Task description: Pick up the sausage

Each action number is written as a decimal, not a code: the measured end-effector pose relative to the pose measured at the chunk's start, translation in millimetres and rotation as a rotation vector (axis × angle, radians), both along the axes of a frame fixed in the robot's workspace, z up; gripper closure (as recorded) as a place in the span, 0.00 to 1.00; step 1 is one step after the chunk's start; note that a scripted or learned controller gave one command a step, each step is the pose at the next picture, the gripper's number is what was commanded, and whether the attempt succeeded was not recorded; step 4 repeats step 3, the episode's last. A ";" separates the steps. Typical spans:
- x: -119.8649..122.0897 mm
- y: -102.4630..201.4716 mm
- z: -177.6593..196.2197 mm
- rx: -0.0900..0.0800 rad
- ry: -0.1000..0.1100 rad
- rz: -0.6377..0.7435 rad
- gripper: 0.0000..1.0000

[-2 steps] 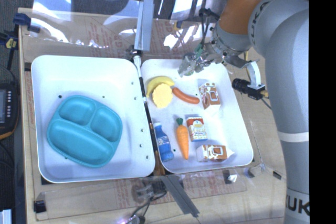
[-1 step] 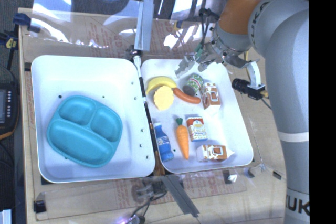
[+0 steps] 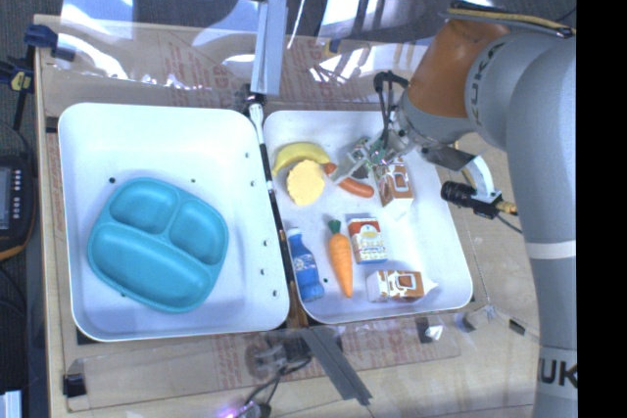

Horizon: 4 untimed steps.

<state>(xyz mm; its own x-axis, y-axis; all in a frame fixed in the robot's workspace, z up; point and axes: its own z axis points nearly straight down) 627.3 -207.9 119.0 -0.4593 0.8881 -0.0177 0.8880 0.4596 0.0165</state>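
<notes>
Gripper [image 3: 370, 155] low in right bin [image 3: 446, 245], just above sausage [image 3: 356, 188]; not yet lifted. State of fingers: cannot tell. Grasp and lift remaining.

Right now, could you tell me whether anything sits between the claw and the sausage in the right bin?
Nothing visible does. The claw hangs directly over the sausage in the right bin. A brown carton lies close on the sausage's right and a banana to its left, both beside it.
</notes>
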 end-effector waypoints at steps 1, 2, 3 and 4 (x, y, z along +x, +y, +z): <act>17.0 25.4 -24.8 0.006 0.018 0.043 0.00; 18.0 25.8 -14.0 0.004 0.015 0.047 1.00; 30.2 60.9 79.0 0.009 0.022 -0.147 1.00; 30.2 60.9 79.0 0.009 0.022 -0.147 1.00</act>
